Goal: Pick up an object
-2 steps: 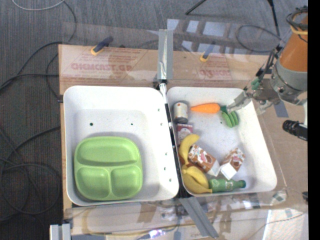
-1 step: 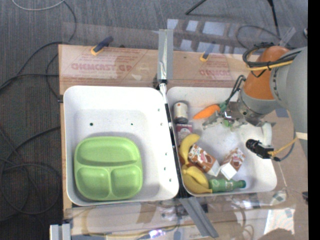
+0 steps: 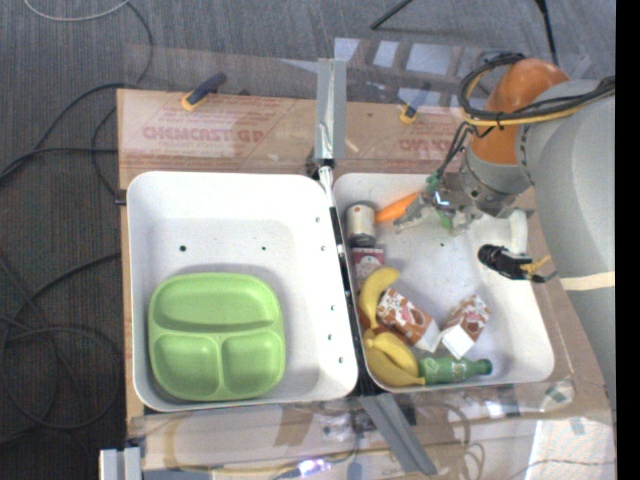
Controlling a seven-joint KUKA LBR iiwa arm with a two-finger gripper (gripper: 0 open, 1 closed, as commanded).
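The arm's gripper [image 3: 432,204] hangs over the far end of the right bin [image 3: 520,363], its fingers closed on an orange carrot [image 3: 399,207] that sticks out toward the bin's left wall. Just beside the carrot, against that wall, stands a small brown jar [image 3: 360,221]. Nearer in the same bin lie two bananas [image 3: 377,290], two snack packets [image 3: 404,316] and a green bottle [image 3: 455,369]. The left bin [image 3: 230,218] holds a green divided plate [image 3: 215,335].
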